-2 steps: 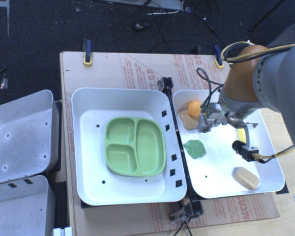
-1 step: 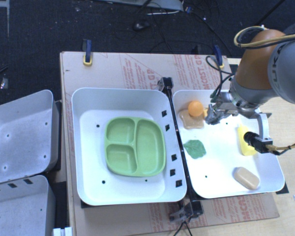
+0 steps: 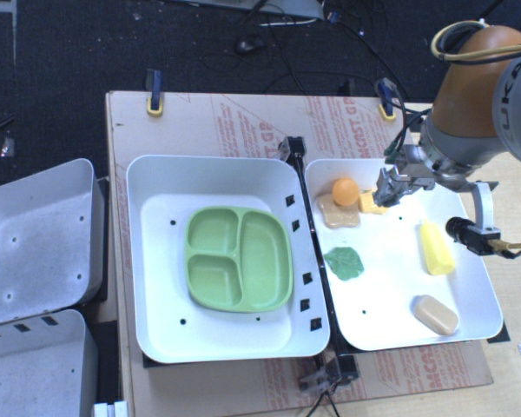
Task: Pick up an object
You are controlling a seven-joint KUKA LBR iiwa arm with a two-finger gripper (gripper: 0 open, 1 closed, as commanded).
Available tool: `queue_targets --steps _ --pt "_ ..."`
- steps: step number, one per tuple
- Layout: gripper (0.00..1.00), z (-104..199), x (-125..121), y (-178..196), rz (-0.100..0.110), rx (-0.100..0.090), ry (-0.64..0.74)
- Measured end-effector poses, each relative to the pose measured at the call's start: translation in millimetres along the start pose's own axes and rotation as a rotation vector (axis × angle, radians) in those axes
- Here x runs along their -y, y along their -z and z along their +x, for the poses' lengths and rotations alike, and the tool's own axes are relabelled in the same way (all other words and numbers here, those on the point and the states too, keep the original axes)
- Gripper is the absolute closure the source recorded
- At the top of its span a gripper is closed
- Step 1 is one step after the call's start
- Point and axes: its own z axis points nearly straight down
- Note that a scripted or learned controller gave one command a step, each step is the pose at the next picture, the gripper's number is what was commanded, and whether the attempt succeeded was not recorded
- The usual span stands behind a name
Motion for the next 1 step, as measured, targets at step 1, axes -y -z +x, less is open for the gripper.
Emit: queue_targets --steps 1 --pt "1.0 45.3 -5.2 -1.5 0.003 -0.001 0.004"
